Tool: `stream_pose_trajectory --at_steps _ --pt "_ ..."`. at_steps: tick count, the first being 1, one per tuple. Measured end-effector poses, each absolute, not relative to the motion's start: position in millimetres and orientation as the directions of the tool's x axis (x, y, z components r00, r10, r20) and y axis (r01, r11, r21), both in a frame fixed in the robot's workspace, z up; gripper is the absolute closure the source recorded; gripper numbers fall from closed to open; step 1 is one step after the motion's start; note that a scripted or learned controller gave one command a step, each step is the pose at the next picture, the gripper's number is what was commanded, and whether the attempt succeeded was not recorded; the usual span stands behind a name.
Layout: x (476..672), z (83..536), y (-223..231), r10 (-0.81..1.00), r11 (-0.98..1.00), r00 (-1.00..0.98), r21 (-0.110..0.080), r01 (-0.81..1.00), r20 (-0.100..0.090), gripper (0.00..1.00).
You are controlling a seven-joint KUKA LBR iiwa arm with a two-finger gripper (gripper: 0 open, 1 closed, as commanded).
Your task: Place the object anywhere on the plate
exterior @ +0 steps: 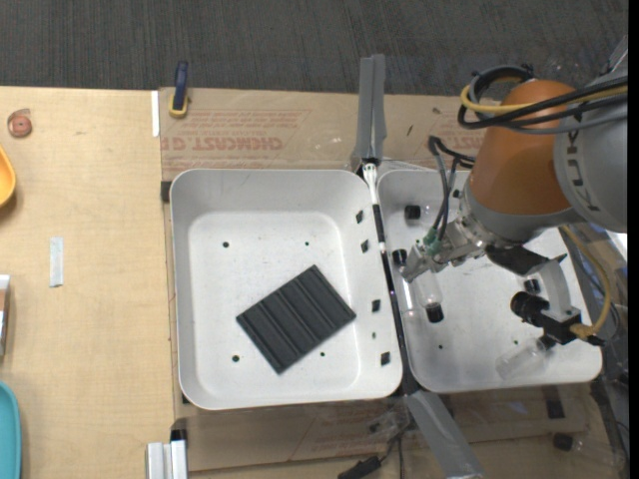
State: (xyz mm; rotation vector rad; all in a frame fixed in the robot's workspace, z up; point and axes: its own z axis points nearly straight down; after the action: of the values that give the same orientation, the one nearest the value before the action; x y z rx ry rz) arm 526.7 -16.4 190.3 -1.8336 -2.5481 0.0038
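A dark grey ribbed plate (pixel 297 317) lies tilted on the floor of the left white bin (pixel 200 257), toward its front middle. My gripper (pixel 423 277) hangs low over the left part of the right bin (pixel 479 362), close to the wall between the two bins. The orange-banded wrist covers much of that bin. A small black piece (pixel 411 211) lies near the right bin's back left corner. Another small black piece (pixel 434 313) sits just in front of the gripper. I see nothing held by the gripper.
The bins stand on a cardboard sheet (pixel 260 128) on the wooden bench. A grey metal bar (pixel 370 108) rises behind the gap between the bins. At the far left edge sit an orange thing (pixel 5 183) and a teal thing (pixel 8 432).
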Motion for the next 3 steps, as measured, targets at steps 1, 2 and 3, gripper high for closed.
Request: stream_pose_trajectory --at_steps 1,2,3 --pt "568.8 190.8 39.5 0.794 0.608 -0.608 -0.001 0.794 -0.001 1.00" --pt "518.2 199.6 80.4 0.485 0.874 -0.874 -0.001 0.485 0.001 1.00" --pt "564.0 257.3 92.6 0.466 0.885 -0.885 0.000 0.466 0.000 1.00"
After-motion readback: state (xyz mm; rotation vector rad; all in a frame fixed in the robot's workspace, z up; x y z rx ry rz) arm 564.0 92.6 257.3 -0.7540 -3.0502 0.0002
